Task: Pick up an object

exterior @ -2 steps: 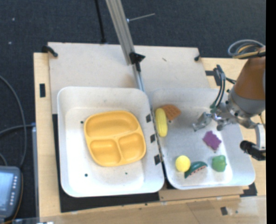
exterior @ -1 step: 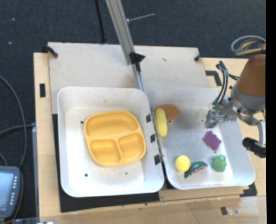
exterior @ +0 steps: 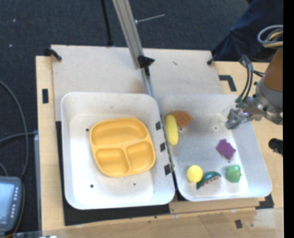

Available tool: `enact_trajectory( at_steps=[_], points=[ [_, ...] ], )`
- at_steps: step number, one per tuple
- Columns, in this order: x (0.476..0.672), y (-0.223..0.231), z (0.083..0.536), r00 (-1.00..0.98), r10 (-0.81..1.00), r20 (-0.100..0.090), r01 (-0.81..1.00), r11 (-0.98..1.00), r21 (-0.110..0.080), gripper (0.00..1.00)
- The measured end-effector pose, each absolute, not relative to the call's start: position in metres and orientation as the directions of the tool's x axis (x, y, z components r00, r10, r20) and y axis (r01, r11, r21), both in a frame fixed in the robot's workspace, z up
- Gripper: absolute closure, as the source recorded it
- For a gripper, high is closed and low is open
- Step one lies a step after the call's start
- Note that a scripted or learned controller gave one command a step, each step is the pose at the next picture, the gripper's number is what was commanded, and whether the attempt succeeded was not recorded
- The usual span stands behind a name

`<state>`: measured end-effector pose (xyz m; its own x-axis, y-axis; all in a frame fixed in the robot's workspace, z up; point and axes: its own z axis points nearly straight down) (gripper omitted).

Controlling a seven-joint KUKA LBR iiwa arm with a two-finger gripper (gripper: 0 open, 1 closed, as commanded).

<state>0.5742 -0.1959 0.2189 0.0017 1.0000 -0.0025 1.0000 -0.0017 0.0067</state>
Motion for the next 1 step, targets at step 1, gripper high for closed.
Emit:
enact_trajectory(
  at_steps=[1],
  points=[
    [0.5752, -0.1972, 0.2388, -0.003, 1.000, -0.001, 1.000, 0.003, 0.004, 1.00]
  ],
)
